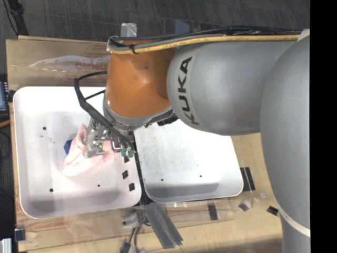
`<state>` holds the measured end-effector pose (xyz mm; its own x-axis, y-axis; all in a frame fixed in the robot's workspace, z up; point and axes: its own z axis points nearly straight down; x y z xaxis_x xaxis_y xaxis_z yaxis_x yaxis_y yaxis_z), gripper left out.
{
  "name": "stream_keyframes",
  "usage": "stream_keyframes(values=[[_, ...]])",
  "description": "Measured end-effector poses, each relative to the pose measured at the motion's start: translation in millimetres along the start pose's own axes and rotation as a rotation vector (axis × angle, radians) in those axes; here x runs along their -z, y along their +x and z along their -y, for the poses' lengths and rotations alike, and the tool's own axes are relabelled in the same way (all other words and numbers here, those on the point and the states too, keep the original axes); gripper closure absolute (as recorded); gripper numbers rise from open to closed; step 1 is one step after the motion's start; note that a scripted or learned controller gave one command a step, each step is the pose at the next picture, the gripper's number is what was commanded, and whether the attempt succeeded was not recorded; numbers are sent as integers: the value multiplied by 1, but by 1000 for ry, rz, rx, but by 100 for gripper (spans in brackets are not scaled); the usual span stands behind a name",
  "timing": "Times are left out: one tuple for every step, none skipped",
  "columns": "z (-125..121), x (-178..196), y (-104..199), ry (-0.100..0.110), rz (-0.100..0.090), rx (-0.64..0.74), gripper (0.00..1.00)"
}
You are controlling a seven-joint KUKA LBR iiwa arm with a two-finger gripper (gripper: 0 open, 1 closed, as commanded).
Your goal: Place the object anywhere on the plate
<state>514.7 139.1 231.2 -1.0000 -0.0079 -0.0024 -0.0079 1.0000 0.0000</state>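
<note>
Seen from above at a slant, my grey arm (237,67) sweeps in from the right and covers much of the upper half of the scene, the KUKA lettering running sideways along it. The orange band (136,83) above my wrist hangs over the seam between two shallow white bins that sit side by side on a brown bench (52,54).

My gripper (97,144) is down inside the left bin (31,194), over its middle. It sits right on top of a pale pink plate (76,159), which looks thin and a little crumpled at the edges. Whether my fingers are spread or closed, I cannot tell; the metal parts blur together at this angle (and the wrist shadows them from above).

A small blue object (68,145) peeks out at the plate's left edge, touching or partly lying on it; I cannot tell which. It is just left of my gripper, not between my fingers as far as can be seen.

Black cables (87,107) trail from my wrist across the left bin's upper right corner. The right bin (210,167) has a speckled white floor, its upper part hidden under my arm.
</note>
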Motion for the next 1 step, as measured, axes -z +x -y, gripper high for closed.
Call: stream_keyframes(values=[[0, 0, 0, 0, 0, -1, 0]])
